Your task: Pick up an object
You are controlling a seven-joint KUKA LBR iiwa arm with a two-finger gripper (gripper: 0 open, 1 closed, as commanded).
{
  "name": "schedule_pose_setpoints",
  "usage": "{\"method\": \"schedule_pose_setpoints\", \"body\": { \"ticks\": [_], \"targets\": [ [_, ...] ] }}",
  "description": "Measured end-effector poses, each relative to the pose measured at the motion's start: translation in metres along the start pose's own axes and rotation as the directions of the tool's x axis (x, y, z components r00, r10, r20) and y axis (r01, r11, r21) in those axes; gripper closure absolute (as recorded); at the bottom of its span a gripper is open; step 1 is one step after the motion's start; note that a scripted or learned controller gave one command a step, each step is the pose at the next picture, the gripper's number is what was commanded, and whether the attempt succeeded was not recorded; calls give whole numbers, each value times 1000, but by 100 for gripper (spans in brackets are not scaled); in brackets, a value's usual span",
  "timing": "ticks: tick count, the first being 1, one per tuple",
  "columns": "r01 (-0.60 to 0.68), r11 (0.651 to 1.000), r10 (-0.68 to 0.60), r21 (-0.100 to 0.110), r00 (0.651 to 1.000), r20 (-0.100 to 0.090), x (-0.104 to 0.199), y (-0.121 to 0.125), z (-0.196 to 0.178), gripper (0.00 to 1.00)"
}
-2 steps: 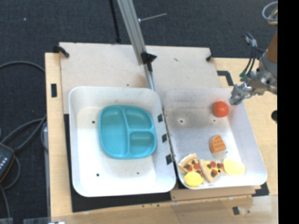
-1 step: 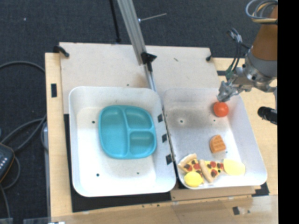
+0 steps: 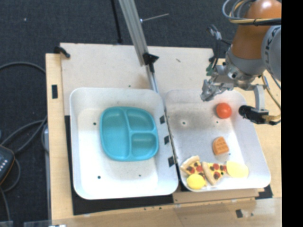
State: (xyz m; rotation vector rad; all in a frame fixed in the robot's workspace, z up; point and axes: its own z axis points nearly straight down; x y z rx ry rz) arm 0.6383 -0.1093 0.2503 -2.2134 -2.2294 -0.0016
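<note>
The gripper is seen in the upper right of the frame, hanging over the far edge of the right bin; whether it is released or clenched cannot be told from this slanted view, and nothing is seen grasped by it. The nearest candidate for the pick is judged to be the orange ball; it lies just below and to the right of the gripper in the picture, near but apart from it; being round, it has no long axis to be matched, so the coming move is judged to turn on a short shift toward lower right and a descent.

Further down the same bin a small tan block is found, well apart from the gripper; along the bin's lower edge a cluster is gathered: two pizza slices, a yellow ball touching them, and a pale yellow lemon-like piece just beside them on the right.

The left bin holds a single thing, a turquoise divided plate with three compartments, all bare; it sits near the bin's middle, far from the gripper.

A slanted aluminium post is seen rising from between the bins toward the top of the frame.
</note>
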Motion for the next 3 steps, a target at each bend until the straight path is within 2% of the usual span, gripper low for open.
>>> {"method": "schedule_pose_setpoints", "body": {
  "ticks": [1, 2, 3],
  "targets": [
    [0, 1000, 0, -2, 1000, 0, 49, 19, -3, 100],
    [-1, 1000, 1, 2, 1000, 0, 100, 23, 10, 100],
    [0, 1000, 0, -2, 1000, 0, 149, 39, 2, 100]
  ]
}}
